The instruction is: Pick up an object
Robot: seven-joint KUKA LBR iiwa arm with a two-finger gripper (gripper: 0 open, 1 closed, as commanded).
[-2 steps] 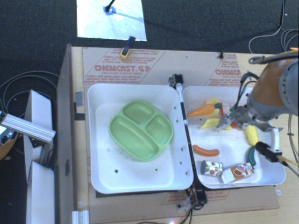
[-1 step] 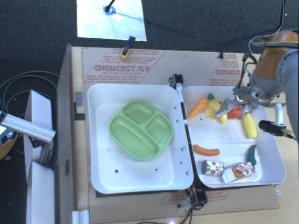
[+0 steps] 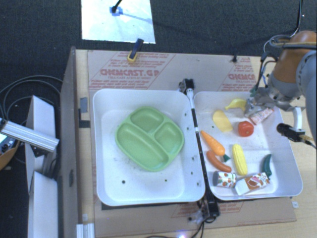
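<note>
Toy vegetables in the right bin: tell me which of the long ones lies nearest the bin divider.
The orange carrot, tip almost against the divider. The sausage sits just below it, the yellow corn further right, and the dark green pepper furthest out.

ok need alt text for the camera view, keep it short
A grey robot arm with its gripper low over the far end of the right bin of toy food, by a banana and tomato; the left bin holds a green divided plate.

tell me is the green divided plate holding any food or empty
Empty: the green divided plate in the left bin shows three bare compartments.
</note>
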